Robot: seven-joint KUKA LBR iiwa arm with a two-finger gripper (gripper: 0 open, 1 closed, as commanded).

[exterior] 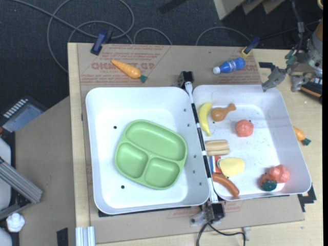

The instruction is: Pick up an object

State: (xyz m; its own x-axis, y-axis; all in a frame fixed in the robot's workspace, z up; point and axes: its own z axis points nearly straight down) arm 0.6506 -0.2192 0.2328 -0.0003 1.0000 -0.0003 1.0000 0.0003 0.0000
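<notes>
The right white bin [277,104] holds several toy foods: a yellow banana [205,118], a brown drumstick [222,111], a red tomato [244,128], a tan bun [217,147], a yellow lemon-like piece [231,165], a red sausage [225,184] and a red-and-green cluster [274,177]. My gripper [283,81] hangs over the bin's far right corner, above and apart from all of them. Its two fingers stand spread, open, with nothing between them.
The left white bin [102,111] bears a green divided plate [150,154]. On the bench behind the bins lie an orange carrot [128,69] and a blue bottle [230,65]. A small orange piece [300,135] sits just outside the right bin's right wall.
</notes>
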